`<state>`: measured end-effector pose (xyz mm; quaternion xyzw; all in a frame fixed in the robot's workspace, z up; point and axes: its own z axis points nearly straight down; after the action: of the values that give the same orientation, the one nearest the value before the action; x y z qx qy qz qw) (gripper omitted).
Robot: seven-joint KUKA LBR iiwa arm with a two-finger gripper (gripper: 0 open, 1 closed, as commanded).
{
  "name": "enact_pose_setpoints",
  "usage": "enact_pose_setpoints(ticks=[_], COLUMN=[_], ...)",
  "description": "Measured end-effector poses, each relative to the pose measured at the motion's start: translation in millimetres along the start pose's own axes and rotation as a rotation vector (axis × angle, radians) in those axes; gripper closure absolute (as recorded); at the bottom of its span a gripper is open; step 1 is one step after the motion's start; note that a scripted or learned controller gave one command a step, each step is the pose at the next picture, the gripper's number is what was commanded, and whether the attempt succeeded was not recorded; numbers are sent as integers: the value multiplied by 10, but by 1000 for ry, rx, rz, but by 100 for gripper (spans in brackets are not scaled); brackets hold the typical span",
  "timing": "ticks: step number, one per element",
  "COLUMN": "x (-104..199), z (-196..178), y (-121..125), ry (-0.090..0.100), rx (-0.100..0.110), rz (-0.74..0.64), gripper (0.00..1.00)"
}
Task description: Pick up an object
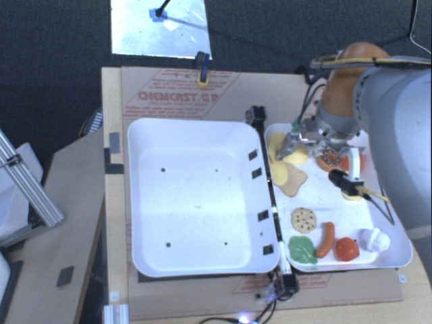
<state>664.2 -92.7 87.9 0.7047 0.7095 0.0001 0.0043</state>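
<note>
Gripper [295, 144] low in right bin [398, 252], over a yellow piece [295, 156]. Whether it is apart or together: cannot tell. Cookie [304, 219] and sausage [326, 239] lie nearer the camera.

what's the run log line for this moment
arm: over right bin | gripper: low at yellow piece in far-left corner | lifted: nothing seen | cookie, sausage, tomato: near edge

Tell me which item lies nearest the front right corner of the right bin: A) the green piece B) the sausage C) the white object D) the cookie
C: the white object sits by that corner of the right bin, beyond the tomato, sausage, green piece and cookie.
</note>
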Motion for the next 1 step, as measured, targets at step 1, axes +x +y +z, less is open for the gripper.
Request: enact_pose_setpoints(ticks=[1], x=[3], z=[-105], y=[-11], ry=[2], rx=[0], rz=[0], gripper=[100])
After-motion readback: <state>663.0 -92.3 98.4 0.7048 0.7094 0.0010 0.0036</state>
